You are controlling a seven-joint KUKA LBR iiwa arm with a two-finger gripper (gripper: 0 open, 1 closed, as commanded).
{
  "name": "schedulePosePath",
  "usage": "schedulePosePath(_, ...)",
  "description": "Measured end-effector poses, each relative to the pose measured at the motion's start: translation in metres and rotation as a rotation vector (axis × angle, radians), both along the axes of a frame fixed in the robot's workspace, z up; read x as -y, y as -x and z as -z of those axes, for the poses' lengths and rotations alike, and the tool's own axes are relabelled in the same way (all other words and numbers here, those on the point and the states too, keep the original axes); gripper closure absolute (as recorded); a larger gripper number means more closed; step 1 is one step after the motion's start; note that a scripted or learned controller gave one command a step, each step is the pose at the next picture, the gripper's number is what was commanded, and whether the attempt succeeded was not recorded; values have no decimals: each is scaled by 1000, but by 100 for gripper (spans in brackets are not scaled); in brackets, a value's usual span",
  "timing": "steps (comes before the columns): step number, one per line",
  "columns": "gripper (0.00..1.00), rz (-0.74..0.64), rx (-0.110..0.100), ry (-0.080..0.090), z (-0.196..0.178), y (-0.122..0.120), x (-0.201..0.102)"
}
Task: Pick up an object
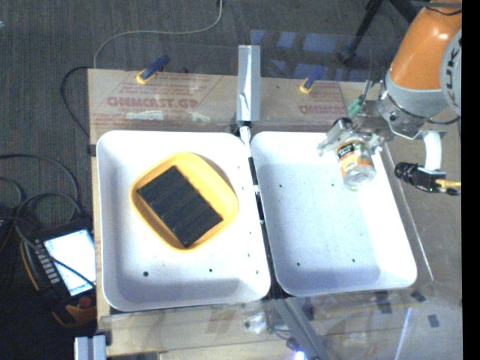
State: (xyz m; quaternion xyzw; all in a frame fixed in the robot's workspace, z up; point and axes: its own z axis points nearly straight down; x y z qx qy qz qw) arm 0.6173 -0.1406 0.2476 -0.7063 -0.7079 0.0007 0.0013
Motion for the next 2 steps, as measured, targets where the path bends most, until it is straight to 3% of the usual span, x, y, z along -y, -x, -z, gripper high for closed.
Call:
schedulePosePath(1, 0, -117, 1, 2, -3, 29, 46)
schedulePosePath(2, 0, -248, 2, 3, 61, -14, 77)
